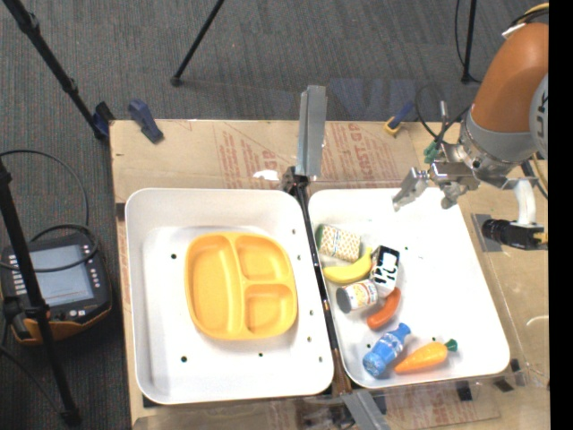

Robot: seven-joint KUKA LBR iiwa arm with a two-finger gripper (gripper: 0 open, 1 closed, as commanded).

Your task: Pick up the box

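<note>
Tool [428,186] is being shown spread, nothing pinched, approx. 1 o'clock of box [339,242]. Descent w/ fingers clearing banana [347,270] is being advised.

Floor: dark grey ribbed carpet [269,34], evenly lit.
Stands: thin black tripod legs [204,32] cross the carpet.
Bench: brown cardboard-covered bench [215,150], blue clamps [143,119] at its far edge.
Left: grey handheld control pendant [55,280] beside the bench.
</note>
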